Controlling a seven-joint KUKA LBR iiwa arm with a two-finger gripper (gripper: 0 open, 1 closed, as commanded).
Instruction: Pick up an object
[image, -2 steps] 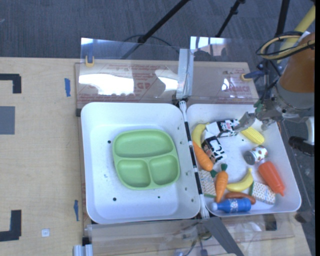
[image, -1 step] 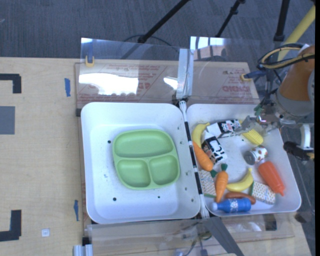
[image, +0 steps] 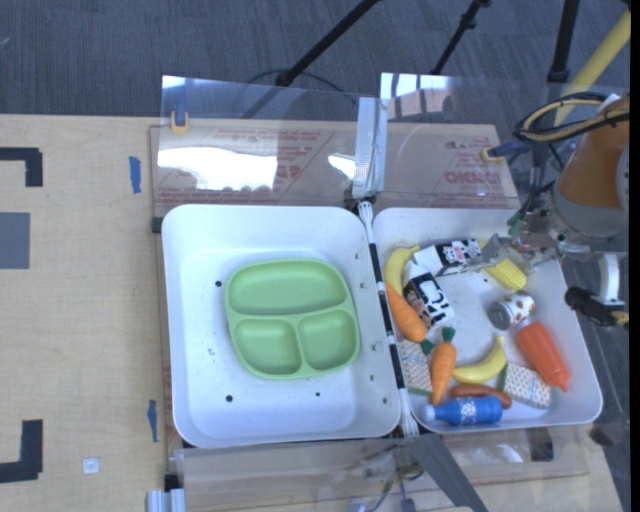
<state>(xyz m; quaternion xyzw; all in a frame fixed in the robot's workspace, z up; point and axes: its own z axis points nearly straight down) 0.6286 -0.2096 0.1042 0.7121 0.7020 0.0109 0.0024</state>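
The right bin (image: 585, 405) holds several toy foods. Among them are a yellow banana (image: 397, 264), a black-and-white carton (image: 432, 292), an orange carrot (image: 407, 316), a small silver can (image: 509, 311), an orange bottle shape (image: 543, 353), a second banana (image: 481, 366) and a blue bottle (image: 466, 411). A yellow corn-like piece (image: 507, 273) lies near the bin's far right corner. My gripper (image: 517, 245) hangs over that corner, just above and beside the yellow piece. Nothing is visibly held in it.
The left bin (image: 190, 300) carries a green divided plate (image: 291, 316). Clear plastic panels (image: 260, 150) stand behind both bins. A small carrot (image: 442, 366) and a wafer (image: 526, 385) crowd the right bin's front. Cables and the arm's body (image: 595, 180) fill the far right.
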